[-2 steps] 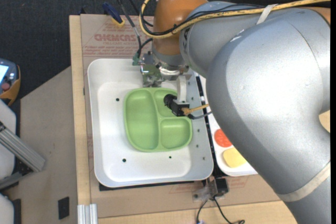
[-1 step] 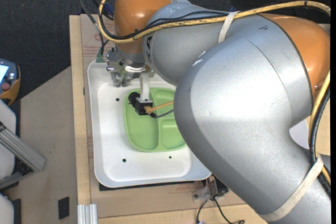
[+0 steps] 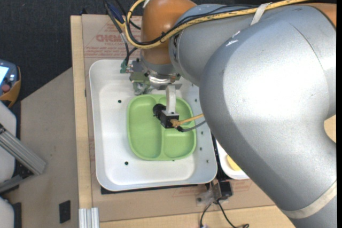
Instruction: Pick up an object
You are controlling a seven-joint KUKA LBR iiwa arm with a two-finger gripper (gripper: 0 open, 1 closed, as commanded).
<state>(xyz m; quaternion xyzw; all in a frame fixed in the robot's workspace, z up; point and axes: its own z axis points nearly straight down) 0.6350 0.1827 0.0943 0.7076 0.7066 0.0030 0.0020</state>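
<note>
Two white bins are showing: the left bin (image 3: pixel 108 131), and the right bin (image 3: pixel 228 171) mostly sitting under one grey arm (image 3: pixel 267 88). One green tray (image 3: pixel 147 136) is lying in the left bin.

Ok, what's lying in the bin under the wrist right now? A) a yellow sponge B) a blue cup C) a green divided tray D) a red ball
C: a green divided tray lies flat on the floor of the white bin, just below the arm's wrist.
</note>
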